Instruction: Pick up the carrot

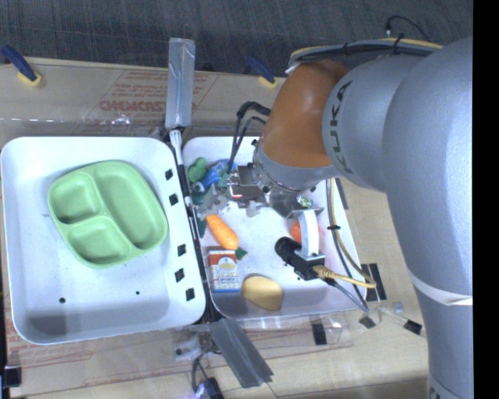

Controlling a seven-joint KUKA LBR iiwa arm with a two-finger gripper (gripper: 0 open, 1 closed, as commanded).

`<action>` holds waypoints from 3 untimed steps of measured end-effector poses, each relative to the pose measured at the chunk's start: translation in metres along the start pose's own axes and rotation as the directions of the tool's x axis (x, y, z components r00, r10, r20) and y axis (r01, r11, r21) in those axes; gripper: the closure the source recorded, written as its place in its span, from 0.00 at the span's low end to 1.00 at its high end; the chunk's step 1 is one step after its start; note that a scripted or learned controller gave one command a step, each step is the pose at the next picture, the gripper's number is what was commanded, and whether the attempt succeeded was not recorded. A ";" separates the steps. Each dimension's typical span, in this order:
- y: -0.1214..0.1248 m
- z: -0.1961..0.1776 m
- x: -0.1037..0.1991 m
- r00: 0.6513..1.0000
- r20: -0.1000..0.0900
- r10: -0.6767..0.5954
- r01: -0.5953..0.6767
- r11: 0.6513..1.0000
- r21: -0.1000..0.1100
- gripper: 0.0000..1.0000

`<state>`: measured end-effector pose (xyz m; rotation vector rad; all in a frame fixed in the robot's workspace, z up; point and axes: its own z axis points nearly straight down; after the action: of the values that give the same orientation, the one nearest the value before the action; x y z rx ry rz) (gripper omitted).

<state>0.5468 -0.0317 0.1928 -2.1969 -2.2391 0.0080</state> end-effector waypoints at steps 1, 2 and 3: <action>-0.050 0.002 -0.026 0.999 0.000 0.036 -0.036 0.999 -0.002 0.00; -0.025 -0.032 -0.081 0.994 0.000 -0.114 0.114 0.994 -0.005 0.00; -0.062 0.003 -0.007 0.999 -0.001 0.037 -0.037 0.999 -0.001 0.00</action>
<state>0.4848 -0.0395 0.1904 -2.2387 -2.1981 0.0059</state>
